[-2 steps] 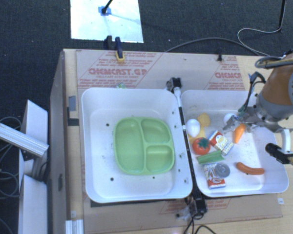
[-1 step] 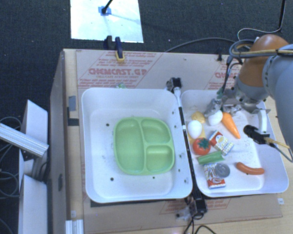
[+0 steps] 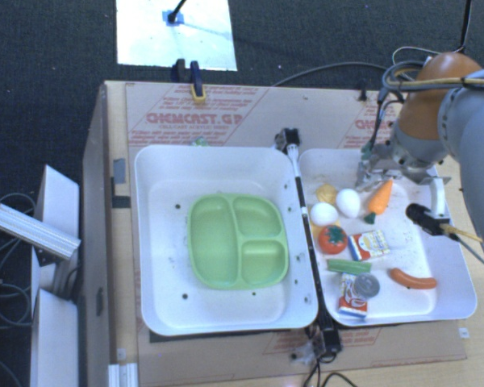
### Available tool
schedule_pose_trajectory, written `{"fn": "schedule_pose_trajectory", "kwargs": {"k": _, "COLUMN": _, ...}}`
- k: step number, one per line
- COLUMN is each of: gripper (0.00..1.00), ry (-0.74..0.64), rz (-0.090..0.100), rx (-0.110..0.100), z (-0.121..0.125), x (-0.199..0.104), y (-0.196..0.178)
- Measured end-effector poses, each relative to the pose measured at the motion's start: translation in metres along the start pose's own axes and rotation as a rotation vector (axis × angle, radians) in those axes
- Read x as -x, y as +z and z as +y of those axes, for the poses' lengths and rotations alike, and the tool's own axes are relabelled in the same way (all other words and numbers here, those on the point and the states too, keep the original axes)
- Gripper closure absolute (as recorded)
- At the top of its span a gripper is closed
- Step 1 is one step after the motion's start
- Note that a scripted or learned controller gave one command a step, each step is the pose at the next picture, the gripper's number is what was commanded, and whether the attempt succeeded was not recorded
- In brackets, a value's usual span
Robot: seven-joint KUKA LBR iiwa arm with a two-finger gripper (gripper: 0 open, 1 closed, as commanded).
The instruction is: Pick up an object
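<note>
a: what does the overhead view show?

b: a bench with two shallow white bins side by side. the left bin holds a green divided plate. the right bin holds small play-food items.

a: which items?

b: two white eggs touching each other, a tomato just below them, an orange carrot tilted beside the eggs, a small carton, a green stick-shaped piece, a round grey can, another small box and a sausage near the right rim.

a: where is the robot?

b: the grey arm with its orange band reaches in from the right. the gripper sits low over the far part of the right bin, just above the carrot's top end.

a: is it holding anything?

b: i cannot tell. the wrist hides the tip of the tool, so whether it is released or clenched is unclear, and nothing is visibly gripped.

a: so how far along is the task?

b: my judgement: early. every item rests on the bin floor, so nothing appears lifted. the carrot looks the likeliest target; closing on it and raising it are left to do.
</note>
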State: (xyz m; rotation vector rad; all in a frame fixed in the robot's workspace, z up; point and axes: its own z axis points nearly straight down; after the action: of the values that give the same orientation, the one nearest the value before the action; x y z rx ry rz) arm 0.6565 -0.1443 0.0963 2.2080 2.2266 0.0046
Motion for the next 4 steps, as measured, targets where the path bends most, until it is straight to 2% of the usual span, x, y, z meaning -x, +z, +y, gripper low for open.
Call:
{"fn": "schedule_pose_trajectory", "kwargs": {"k": 1, "gripper": 0.00, "ry": -0.001, "rz": 0.000, "rx": 0.000, "z": 0.000, "x": 0.000, "y": 0.000}}
{"fn": "schedule_pose_trajectory", "kwargs": {"k": 2, "gripper": 0.00, "ry": 0.006, "rz": 0.001, "rx": -0.004, "z": 0.012, "x": 0.022, "y": 0.012}}
{"fn": "schedule_pose_trajectory", "kwargs": {"k": 3, "gripper": 1.00, "ry": 0.001, "rz": -0.001, "rx": 0.000, "z": 0.014, "x": 0.022, "y": 0.000}}
{"fn": "schedule_pose_trajectory", "kwargs": {"k": 4, "gripper": 0.00, "ry": 0.000, "rz": -0.001, "rx": 0.000, "z": 0.014, "x": 0.022, "y": 0.000}}
